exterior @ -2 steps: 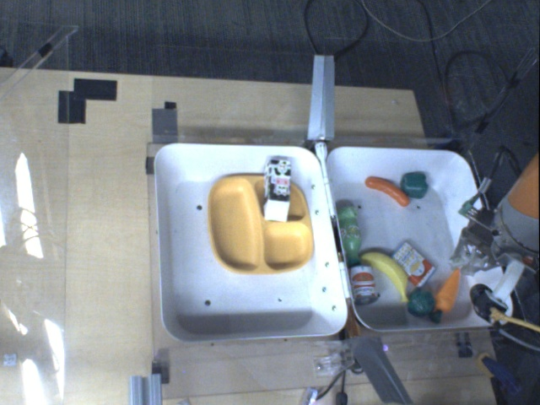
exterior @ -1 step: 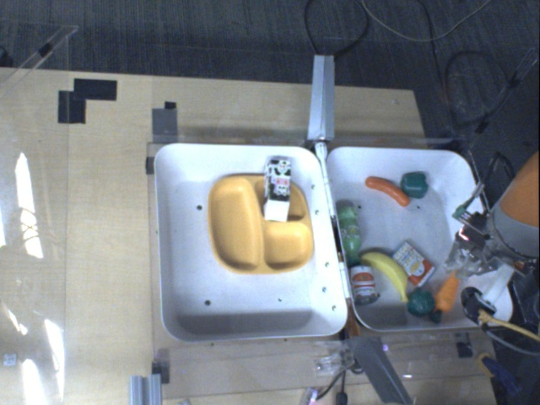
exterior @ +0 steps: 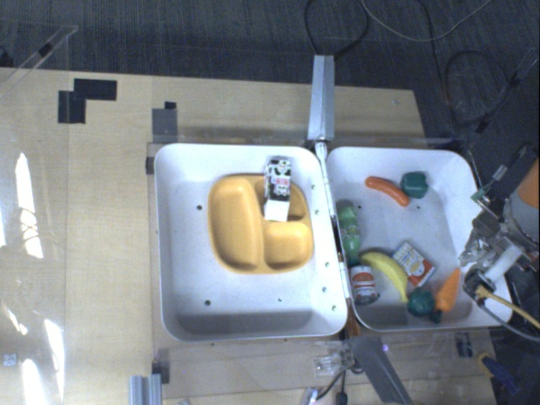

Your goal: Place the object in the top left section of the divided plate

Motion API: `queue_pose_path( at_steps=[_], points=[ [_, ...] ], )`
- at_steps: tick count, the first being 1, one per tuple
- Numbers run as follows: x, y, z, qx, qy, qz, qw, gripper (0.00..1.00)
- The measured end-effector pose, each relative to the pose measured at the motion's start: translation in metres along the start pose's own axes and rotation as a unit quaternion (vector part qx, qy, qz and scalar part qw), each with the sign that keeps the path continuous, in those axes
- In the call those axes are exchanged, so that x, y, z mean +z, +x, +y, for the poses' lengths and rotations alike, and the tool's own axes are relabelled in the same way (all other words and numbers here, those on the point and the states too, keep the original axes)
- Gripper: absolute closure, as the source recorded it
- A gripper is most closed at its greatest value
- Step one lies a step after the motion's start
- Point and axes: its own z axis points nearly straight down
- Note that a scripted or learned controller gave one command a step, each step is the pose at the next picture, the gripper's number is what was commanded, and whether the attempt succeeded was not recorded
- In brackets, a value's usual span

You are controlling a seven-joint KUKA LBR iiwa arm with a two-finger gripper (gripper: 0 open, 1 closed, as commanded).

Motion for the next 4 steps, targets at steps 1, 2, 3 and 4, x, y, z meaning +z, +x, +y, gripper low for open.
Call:
queue_pose_path(
  at_steps=[1, 2, 3, 4],
  points=[
    [0.007, -0.002, 0.001, 0.087, 0.001, -0.001, 0.9962, 1.0],
    [0.028, -0.004, 0.004, 0.15, 0.001, 0.0, 0.9887, 1.0],
    [0.031, -0.004, 0.004, 0.245, 0.001, -0.001, 0.9695, 1.0],
    [0.031, -0.004, 0.004, 0.257, 0.001, -0.001, 0.9665, 1.0]
  ],
)
